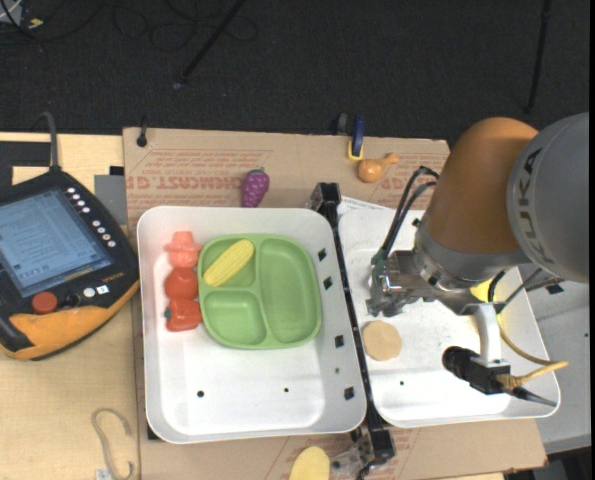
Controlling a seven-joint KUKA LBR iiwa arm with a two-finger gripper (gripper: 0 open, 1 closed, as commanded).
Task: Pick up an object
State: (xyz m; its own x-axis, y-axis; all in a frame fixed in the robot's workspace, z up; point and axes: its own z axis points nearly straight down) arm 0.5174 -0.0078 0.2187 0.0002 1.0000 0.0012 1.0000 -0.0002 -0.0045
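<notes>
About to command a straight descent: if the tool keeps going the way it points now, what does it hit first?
Probably the right bin's floor, just above the tan round disc. The tool points downward there, though depth is hard to judge.

bench (37,408) | two white bins (177,408) | cardboard sheet (197,163) | pendant (42,258)

Robotics lab/test bench, prob. not a home. Grey KUKA arm w/ orange band (487,203) over two shallow white plastic bins (247,413). Far left of the gripper (385,293): orange-and-black teach pendant w/ screen (42,258). Behind it: taped brown cardboard sheet (207,173), black backdrop w/ loose cables (127,8).
</notes>
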